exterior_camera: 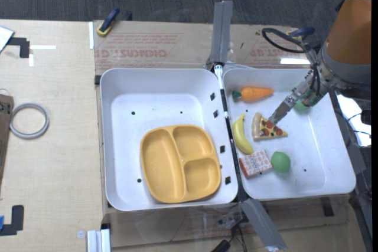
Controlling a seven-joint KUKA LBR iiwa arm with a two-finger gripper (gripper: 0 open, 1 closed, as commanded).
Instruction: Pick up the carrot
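Yellow divided plate (179, 161) fills the left bin (118, 127) on the pale wooden bench (53, 144). In the right bin (331, 174), the carrot (254, 93) lies near the far wall, long axis crosswise, green top pointing left. Whether the gripper (273, 121) fingers over the pizza slice (269, 128) are parted cannot be told

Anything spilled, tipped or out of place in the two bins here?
Nothing is spilled. One oddity: the gripper sits over the pizza slice toy, while the orange carrot lies untouched near the right white bin's far edge.
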